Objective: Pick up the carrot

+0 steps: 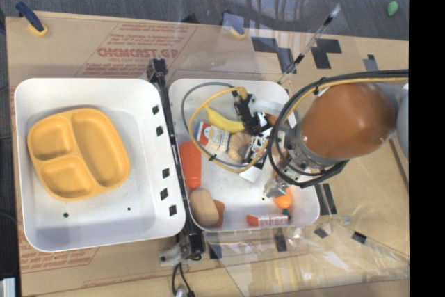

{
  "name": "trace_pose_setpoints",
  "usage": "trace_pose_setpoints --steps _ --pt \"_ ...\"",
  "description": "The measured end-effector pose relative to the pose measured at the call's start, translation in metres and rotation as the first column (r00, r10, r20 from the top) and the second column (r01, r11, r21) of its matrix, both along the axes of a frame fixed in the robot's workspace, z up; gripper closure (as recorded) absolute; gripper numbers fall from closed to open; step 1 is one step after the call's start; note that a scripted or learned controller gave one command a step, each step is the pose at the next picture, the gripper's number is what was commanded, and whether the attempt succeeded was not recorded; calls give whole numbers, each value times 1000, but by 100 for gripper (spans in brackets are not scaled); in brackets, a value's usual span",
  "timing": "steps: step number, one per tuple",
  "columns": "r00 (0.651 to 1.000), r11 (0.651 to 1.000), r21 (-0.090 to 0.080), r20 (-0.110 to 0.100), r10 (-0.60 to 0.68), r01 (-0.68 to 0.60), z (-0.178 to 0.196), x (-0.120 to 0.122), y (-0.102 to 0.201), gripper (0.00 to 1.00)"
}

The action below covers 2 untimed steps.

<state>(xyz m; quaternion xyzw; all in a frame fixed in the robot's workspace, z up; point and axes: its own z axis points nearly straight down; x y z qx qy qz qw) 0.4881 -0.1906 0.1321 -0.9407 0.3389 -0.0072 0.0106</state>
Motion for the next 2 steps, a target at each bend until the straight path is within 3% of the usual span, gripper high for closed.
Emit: trace_pose_setpoints --steps 1,2 --pt "997 997 -13 -21 -71 71 25 17 0 100" --pt "935 935 -13 -14 355 -355 35 16 -3 100"
